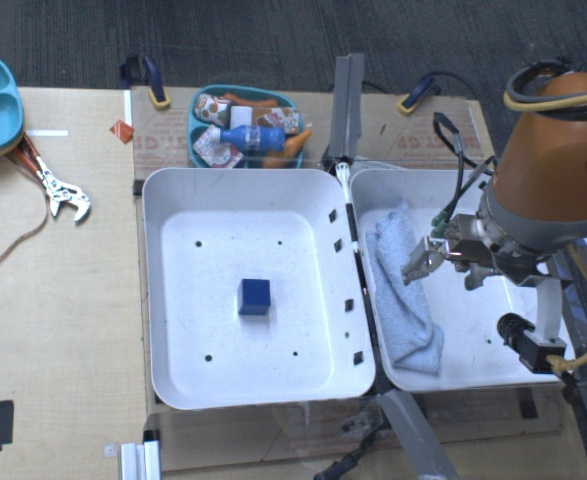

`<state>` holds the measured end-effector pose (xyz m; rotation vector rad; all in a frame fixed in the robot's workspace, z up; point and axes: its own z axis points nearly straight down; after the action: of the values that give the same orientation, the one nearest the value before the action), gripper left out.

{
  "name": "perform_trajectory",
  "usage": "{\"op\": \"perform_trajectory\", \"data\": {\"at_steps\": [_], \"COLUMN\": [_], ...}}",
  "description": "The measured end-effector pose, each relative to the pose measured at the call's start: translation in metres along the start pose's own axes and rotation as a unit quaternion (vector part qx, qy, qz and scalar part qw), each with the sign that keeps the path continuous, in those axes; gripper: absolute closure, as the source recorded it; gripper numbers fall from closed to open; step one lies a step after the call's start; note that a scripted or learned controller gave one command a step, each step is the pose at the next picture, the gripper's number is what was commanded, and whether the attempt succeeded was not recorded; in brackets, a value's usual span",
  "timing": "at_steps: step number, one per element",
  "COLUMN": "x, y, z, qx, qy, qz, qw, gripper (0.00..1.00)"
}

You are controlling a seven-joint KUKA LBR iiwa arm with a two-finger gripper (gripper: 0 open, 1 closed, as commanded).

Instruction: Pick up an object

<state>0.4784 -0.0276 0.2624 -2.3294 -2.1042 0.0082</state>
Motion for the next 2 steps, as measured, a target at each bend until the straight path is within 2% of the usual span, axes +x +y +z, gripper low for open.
{"op": "perform_trajectory", "data": {"at_steps": [1,2], "x": [-0.041,-0.100], "y": [0.039,0.079], "z": [0.073,0.037], "qx": [0.000,-0.001], "qy": [0.001,0.000], "qz": [0.037,0.090], "qw": [0.9993,0.9959], "gripper": [0.00,0.00]}}
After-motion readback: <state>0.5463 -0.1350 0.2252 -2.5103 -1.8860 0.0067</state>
